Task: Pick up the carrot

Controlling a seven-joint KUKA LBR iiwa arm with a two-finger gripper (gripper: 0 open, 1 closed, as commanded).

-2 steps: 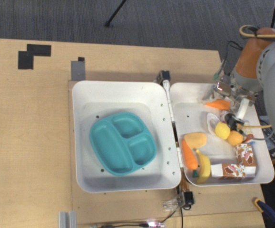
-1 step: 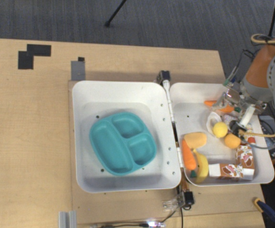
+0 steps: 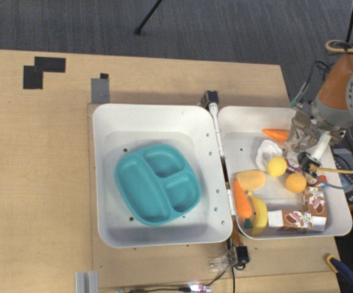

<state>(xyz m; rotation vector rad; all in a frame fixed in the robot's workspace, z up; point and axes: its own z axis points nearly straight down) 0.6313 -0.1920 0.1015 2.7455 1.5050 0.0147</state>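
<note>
The end effector (image 3: 303, 144) is seen over the far-right part of the right bin (image 3: 342, 224), hanging from the grey wrist with its orange band. Whether it is apart or together cannot be told from this slant, and nothing is seen clamped in it.

The carrot (image 3: 242, 201) is judged to be the long orange piece with a green stub at its lower end. It lies well apart from the end effector, down and to the left of it in the view, against the bin wall on the side farthest from the arm. Its long axis runs nearly straight up and down the picture, roughly crosswise to the line drawn from the end effector to it.

On the carrot's side facing the end effector, a banana (image 3: 259, 212) lies touching it. Between the two, a lemon (image 3: 276, 166) and a pale orange piece (image 3: 251, 179) are found. Just beside the end effector, on its left, an orange wedge (image 3: 276, 135) lies; it could be mistaken for the target.

A reach across the bin would therefore be called for, with the closing direction set across the carrot's width.
</note>
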